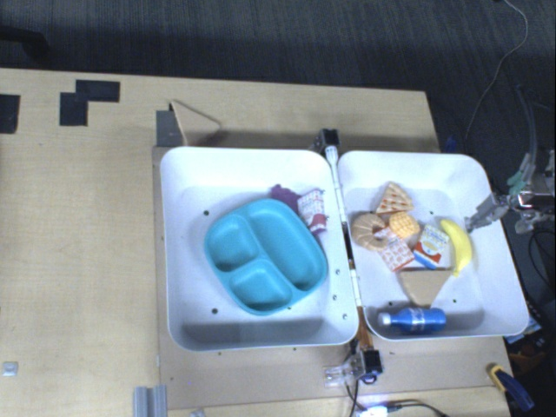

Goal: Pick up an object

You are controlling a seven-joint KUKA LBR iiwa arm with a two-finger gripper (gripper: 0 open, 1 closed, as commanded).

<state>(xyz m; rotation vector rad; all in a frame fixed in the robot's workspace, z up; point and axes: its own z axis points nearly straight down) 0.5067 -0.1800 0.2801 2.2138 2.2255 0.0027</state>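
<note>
Camera view. The gripper [483, 215] sits at the right rim of the right bin [497, 259]; whether it is spread or pressed together cannot be told, and nothing is seen pinched. Just left of it lies a banana [458, 244]; farther left, a waffle wedge [393, 199], a doughnut [371, 229] and small packets. Below-left of the gripper rests a blue bottle [413, 320]. Well to its left, the left bin [187, 233] on the tabletop [78, 259] holds a blue divided tray [264, 255].
</note>
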